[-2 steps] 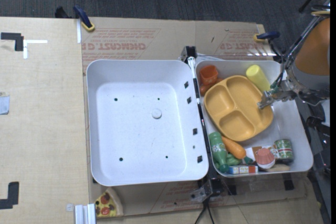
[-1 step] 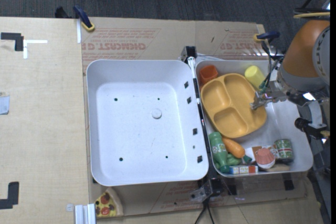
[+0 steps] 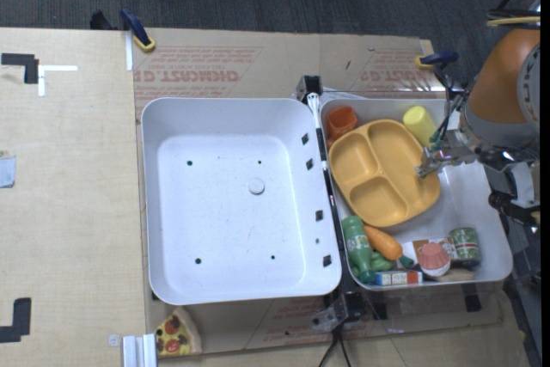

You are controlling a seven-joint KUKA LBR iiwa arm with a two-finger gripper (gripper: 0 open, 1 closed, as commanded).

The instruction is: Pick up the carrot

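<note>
arm: enters from frame right, wrist bent down | hand [image 3: 430, 161]: over yellow plate [image 3: 382, 176] rim, finger state unreadable | carrot [image 3: 383, 242]: lower right bin, untouched

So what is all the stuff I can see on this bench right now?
carrot: one, orange, right bin, near its front, beside the green bottle
green bottle: one, green, right bin, front left corner
divided plate: one, yellow, right bin, middle
cup: one, orange, right bin, back left corner
yellow object: one, yellow, right bin, back, past the plate
can: one, green and red label, right bin, front right
round lid or tin: one, red and white, right bin, front
left bin: one, white
right bin: one, white
pizza slice toy: one, bench front, outside the bins
arm: one, grey and orange, right side
end effector: one, metal, at the plate's right rim
</note>
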